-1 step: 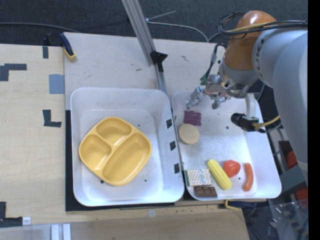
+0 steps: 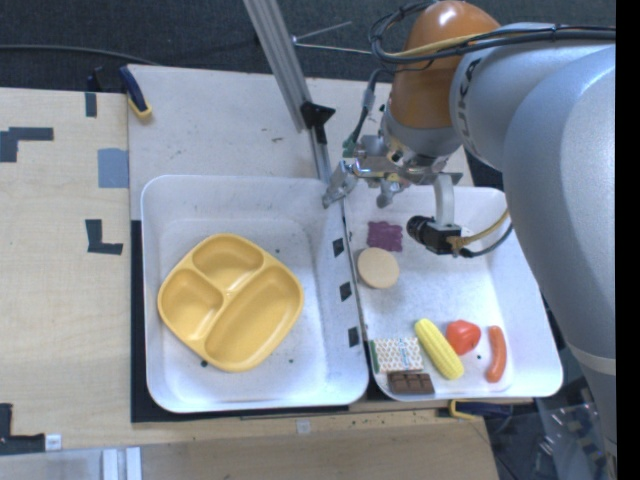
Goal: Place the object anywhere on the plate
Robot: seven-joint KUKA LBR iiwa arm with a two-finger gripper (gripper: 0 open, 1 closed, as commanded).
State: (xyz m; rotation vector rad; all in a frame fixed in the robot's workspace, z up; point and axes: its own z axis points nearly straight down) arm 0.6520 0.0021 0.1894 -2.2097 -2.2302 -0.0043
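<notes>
The yellow 3-compartment plastic plate (image 2: 231,299) is seen lower left; the gripper (image 2: 385,183) is poised above the purple block (image 2: 384,235); finger state cannot be told

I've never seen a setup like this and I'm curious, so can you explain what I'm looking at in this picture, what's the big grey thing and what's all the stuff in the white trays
The big grey thing is a robot arm with an orange band, reaching in from the right. At its end is a gripper, its grasping tool, hanging above the top of the right bin. I cannot tell whether it holds anything.

The single camera looks down at a slant on a bench with two shallow white bins. The left bin holds a yellow divided plate. The right bin holds toy foods: a purple piece, a round tan disc, a yellow corn cob, a red piece, an orange sausage, a patterned square and a brown chocolate block.

The job is to put one item on the plate.
</notes>
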